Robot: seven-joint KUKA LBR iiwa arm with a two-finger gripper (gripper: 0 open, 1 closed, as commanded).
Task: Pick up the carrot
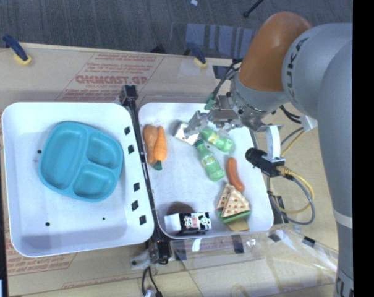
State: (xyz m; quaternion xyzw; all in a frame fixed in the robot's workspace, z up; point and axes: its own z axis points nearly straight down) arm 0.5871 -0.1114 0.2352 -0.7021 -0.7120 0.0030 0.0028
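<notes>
— While we look down on the bench, where do we find the orange tapered carrot (154, 144)?

— We see it in the right-hand shallow white bin (174, 113), lying lengthwise against that bin's left wall, its green stalk end pointing toward the near side. It touches nothing else we can make out.

— And the metal two-finger gripper (196, 129)?

— It hangs over the far part of the same bin, apart from the carrot, with the grey arm with the orange band (276, 48) above it. Its tip sits just beside two green plastic bottles (210, 150). We cannot tell how the jaws stand; the wrist hides too much of them.

— What else do we see in that bin?

— A small orange-red sausage (235, 174) lies to the right of the bottles. Near it sits a wedge-shaped toy sandwich (232, 204), and along the near wall a black-and-white patterned carton (190, 221) beside a dark brown rounded piece (179, 209).

— And the left-hand white bin (20, 228)?

— We see a turquoise divided plastic plate (81, 159) lying flat there.
</notes>
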